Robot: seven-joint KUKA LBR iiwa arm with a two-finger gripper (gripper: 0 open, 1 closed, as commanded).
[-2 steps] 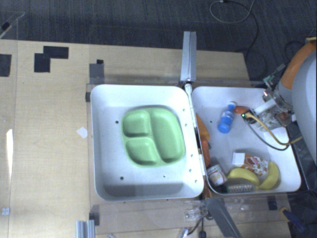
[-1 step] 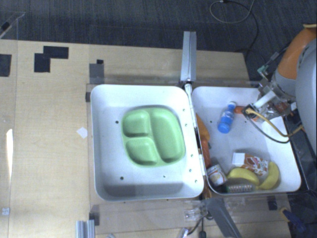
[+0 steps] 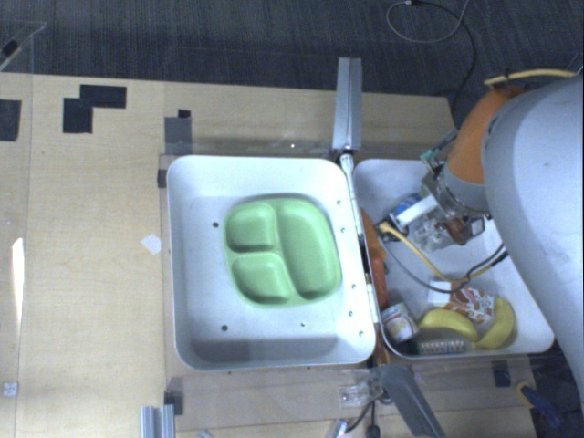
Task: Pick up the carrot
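Carrot point(image 3: 371, 261) along right bin's point(image 3: 401, 176) left wall; gripper point(image 3: 436, 228) state unclear.

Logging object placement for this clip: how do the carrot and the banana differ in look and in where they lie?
The carrot is orange-brown, thin and straight; the banana is yellow, thicker and curved. The carrot lies lengthwise against the right bin's left wall, while the banana lies crosswise in that bin's near end. The carrot lies partly hidden beside the wall, whereas the banana lies in plain sight. Both lie flat in the right bin.

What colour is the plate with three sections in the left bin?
Light green. The plate shows best in the camera view, lying in the white left bin.
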